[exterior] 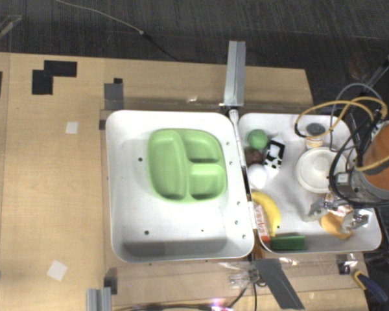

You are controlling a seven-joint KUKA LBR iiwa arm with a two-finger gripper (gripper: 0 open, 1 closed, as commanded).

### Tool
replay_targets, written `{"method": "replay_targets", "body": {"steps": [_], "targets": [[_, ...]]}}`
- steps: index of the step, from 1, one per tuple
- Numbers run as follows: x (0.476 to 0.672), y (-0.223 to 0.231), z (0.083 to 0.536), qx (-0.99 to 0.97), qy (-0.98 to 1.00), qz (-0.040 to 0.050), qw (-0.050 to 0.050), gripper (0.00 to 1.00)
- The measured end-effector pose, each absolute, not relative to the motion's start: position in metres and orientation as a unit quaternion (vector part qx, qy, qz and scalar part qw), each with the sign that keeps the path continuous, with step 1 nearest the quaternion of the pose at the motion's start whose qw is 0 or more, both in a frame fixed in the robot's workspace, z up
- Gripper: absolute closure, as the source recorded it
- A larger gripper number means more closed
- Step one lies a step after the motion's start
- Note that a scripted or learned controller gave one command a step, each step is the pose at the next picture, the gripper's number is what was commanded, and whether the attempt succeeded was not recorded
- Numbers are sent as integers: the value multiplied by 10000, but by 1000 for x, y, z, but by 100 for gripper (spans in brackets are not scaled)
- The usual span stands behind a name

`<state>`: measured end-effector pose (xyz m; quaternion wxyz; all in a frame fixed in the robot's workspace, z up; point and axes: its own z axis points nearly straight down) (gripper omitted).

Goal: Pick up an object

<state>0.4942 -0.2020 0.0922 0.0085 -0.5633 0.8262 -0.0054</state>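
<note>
Lighting even and fairly bright from overhead. White bins (175,251) near overexposed; left bin wall shows soft grey shading along its lower edge. Green tray (185,164) has mild glare on its raised ridges and a faint shadow at its left side. Wooden bench (45,193) warm-toned, no hard shadows. Dark floor (181,11) at top underexposed, carpet texture barely readable. Overall focus soft; small items in right bin lack fine detail. Arm (382,157) at right edge slightly blurred. Small pink light spot at bottom edge.

Grey arm (376,167) at right, end effector (339,212) lowered
</note>
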Motion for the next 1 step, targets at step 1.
{"method": "replay_targets", "body": {"steps": [1], "targets": [[498, -200, 105, -5617, 8272, -72, 126, 100]]}}
